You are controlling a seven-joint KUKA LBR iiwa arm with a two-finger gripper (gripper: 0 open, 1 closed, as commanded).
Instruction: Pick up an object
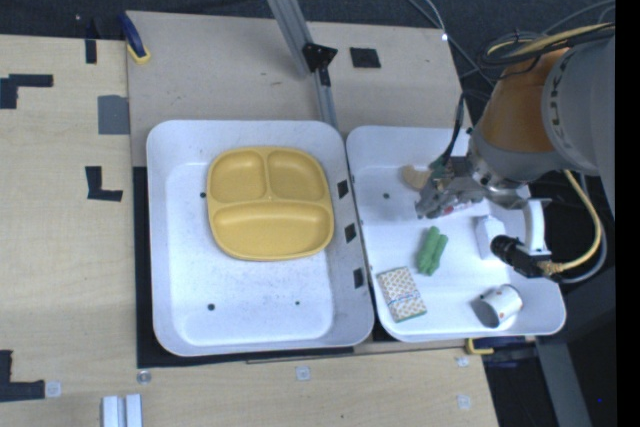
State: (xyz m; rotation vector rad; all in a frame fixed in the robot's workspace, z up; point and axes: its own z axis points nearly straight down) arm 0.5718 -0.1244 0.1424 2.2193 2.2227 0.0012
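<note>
We read pincer (438, 200) low in right bin (385, 150), above green obj (431, 250) (likely pick target); grip state unreadable, can't tell.

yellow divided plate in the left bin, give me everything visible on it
The yellow divided plate looks like matte moulded plastic, rounded-rectangular, with three compartments: two smaller ones on its far side and one wide one on its near side, split by raised ridges. It lies flat and right side up on the floor of the left white bin, toward that bin's far half, slightly rotated. All three compartments look bare. The gripper is over the other bin.
</note>
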